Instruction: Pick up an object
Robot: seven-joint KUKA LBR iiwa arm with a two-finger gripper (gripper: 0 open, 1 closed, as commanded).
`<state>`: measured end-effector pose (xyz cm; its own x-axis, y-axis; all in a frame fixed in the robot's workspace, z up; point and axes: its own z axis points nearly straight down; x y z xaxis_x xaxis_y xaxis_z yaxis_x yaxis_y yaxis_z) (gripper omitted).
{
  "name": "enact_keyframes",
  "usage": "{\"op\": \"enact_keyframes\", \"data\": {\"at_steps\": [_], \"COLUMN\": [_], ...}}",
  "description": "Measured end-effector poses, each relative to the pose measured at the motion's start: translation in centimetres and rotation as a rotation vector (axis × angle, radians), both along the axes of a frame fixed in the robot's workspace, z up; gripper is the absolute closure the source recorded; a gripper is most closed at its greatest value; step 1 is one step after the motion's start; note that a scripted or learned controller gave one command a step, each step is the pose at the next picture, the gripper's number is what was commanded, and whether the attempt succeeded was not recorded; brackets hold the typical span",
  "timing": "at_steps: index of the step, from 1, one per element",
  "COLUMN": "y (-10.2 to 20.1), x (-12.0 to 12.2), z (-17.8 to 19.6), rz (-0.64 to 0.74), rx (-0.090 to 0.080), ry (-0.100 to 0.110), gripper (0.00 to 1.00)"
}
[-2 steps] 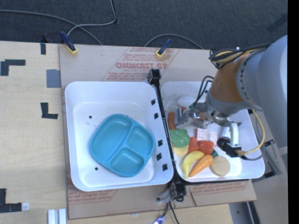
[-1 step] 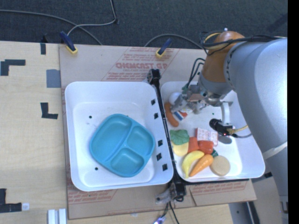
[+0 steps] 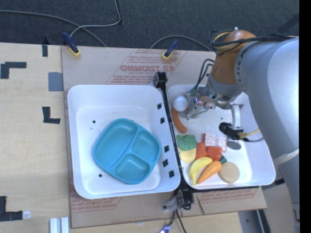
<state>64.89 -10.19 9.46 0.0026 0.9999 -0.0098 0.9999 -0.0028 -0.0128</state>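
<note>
Toy foods lie clustered in right bin.

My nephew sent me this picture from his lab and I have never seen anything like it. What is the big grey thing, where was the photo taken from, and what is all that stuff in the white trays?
The grey thing is a robot arm reaching in from the right; its gripper is the grasping part at its tip. One fixed camera looks down on the bench at a slant. Two white bins sit side by side. The left bin holds a blue divided plate. The right bin holds toy food: a white ball, a sausage, a banana, a carrot and more. The gripper hangs low by the ball; I cannot tell whether it holds anything.
</note>
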Motion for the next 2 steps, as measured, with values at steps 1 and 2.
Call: {"op": "enact_keyframes", "data": {"at_steps": [1, 2], "y": [0.0, 0.1], "x": [0.0, -5.7], "z": [0.0, -0.5], "rz": [0.0, -0.003], "rx": [0.0, -0.004], "ry": [0.0, -0.026], "gripper": [0.0, 0.0]}}
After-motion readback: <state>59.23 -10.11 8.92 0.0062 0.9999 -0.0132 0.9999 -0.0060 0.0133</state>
